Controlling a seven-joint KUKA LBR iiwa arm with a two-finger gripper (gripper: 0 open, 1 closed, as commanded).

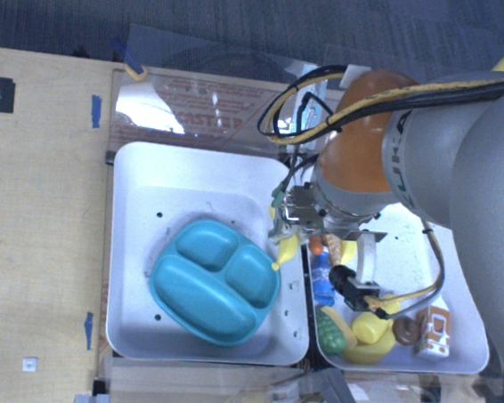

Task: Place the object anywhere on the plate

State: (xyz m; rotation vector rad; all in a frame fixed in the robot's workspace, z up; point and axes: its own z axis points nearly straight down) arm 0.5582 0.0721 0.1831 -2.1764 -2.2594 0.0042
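Camera view. The arm reaches in from the right and bends down over the divide between the two white bins. The gripper hangs just above the shared rim, at the right edge of the left bin. A small yellow object shows directly below the gripper body, with a narrow tip pointing down toward the plate. Whether the gripper is clenched on it or released cannot be told: the wrist hides the contact.

The blue three-compartment plate lies in the left bin, tilted across its floor. The yellow object sits just beside the plate's right rim, not over a compartment.

The right bin holds loose items: a blue bottle, a green item, a yellow toy fruit, a brown item and a white-and-orange carton.

Risks from this position:
- Release here would probably drop the object on the bin floor or the bin divide, short of the plate.
- If the hold is weak, travel to the left could shake the object loose.
- A low descent near the rim could strike the plate's edge and shift it.
- The dangling cable could snag items in the right bin.
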